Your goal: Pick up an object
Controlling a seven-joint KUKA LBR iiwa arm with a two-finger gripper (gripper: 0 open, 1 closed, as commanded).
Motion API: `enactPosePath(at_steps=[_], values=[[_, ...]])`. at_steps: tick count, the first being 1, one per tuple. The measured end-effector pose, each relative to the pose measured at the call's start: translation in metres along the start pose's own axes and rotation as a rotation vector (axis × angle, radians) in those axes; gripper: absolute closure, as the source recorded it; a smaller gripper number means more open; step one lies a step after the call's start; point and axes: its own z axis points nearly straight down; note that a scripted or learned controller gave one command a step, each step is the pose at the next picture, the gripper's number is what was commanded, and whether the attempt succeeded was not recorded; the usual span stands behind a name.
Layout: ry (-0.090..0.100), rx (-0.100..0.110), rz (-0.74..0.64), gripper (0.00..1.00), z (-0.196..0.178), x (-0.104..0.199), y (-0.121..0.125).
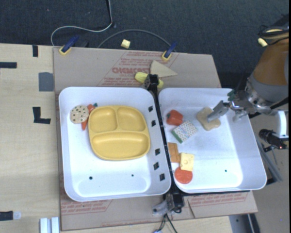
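The right bin [233,154] holds several small items. A tan bread-like block [206,120] lies near its back, and my gripper [218,111] comes in from the right and sits right at the block's upper right edge, touching or just above it. Left of the block lie a red tomato-like piece [174,117] and a white speckled sponge [185,130]. Along the bin's left side, toward the front, are an orange cracker [173,151], a yellow cheese square [187,160] and a red round slice [184,176].
The left bin [72,174] holds a yellow divided plate [119,132], with a cookie [78,114] and a small orange-red piece [90,108] at its upper left. A black divider [157,130] runs between the bins. The arm's grey body [269,81] hangs over the right bin's back right corner.
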Motion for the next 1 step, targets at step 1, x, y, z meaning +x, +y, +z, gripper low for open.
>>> enactPosePath(at_steps=[1], values=[[-0.003, -0.003, -0.003, 0.0, 0.1016, 0.0056, 0.0455]])
